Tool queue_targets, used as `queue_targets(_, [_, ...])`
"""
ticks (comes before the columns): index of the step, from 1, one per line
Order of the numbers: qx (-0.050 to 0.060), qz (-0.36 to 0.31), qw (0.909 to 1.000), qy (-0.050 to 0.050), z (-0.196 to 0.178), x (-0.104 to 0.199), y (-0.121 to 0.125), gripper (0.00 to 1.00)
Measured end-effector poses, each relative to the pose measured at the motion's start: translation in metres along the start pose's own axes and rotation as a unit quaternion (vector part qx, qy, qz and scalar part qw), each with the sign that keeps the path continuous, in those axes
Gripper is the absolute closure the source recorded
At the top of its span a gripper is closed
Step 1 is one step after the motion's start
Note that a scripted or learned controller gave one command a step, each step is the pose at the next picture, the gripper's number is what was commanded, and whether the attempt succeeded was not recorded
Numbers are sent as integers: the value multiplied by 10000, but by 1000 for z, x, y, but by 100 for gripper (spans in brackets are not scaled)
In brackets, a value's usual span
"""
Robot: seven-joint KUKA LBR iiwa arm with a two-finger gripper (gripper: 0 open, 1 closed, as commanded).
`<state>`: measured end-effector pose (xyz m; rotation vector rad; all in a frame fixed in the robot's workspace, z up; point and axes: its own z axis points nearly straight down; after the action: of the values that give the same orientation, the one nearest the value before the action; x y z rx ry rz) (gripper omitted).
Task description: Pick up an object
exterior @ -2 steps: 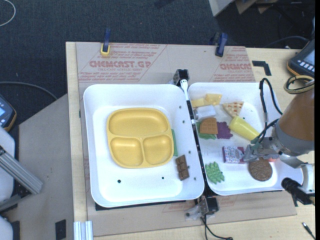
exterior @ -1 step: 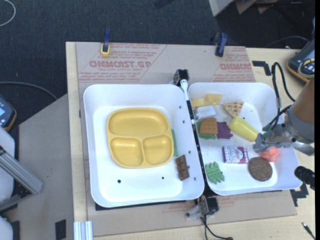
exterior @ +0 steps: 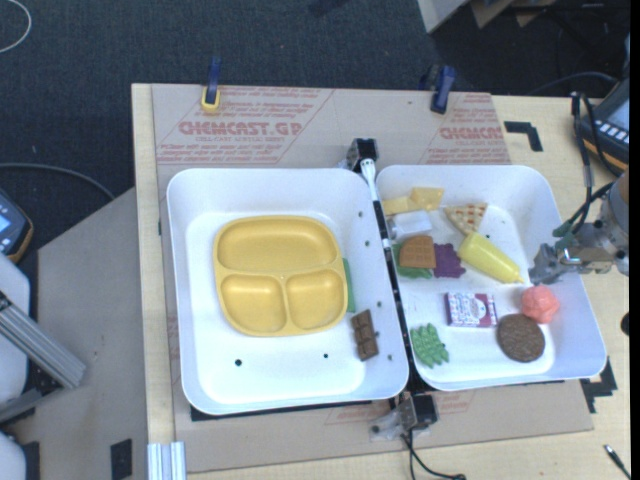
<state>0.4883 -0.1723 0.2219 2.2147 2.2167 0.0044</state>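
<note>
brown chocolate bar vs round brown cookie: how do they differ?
The brown chocolate bar is a narrow segmented rectangle; the round brown cookie is a flat disc. The bar lies in the left white bin beside the yellow divided plate; the cookie lies in the right white bin below a pink ball. Both are brown toy foods.
</note>
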Motion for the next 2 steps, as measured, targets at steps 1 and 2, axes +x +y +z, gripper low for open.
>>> queue_targets(1, [19,0,10000,7,-3,0,1,100])
queue_targets(2, [15,-17,10000,11,-2,47,43,100])
